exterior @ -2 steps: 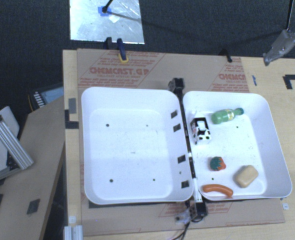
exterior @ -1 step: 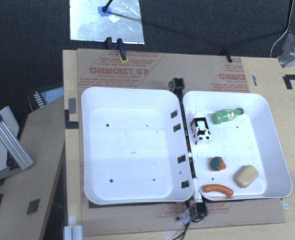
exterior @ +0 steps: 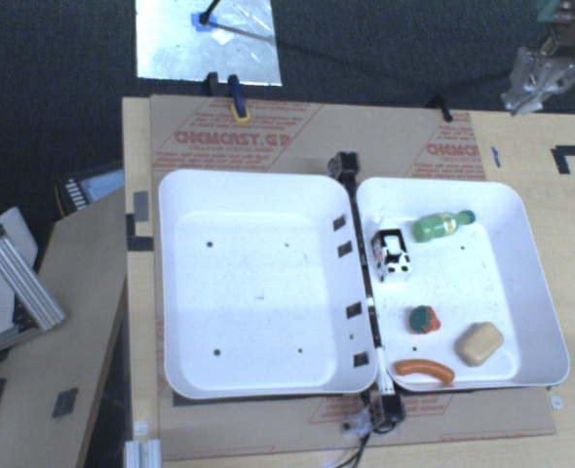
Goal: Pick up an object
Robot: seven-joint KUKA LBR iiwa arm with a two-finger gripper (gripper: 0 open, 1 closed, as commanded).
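Several objects lie in the right bin (exterior: 536, 261): a green bottle (exterior: 443, 225) on its side at the back, a black-and-white toy (exterior: 393, 252) near the divider, a small teal and red piece (exterior: 423, 319), a tan block (exterior: 479, 343) and an orange sausage shape (exterior: 424, 370) at the front edge. My gripper (exterior: 526, 91) hangs high at the top right, beyond the bench's far edge and well away from the bin and everything in it. Nothing shows between its tips.
The left bin (exterior: 180, 261) sits beside the right one, joined by a black-clipped divider (exterior: 361, 271). A silver sheet (exterior: 208, 27) lies on the floor behind the bench. A blue clamp (exterior: 237, 96) grips the back edge. An aluminium frame (exterior: 15, 271) stands left.
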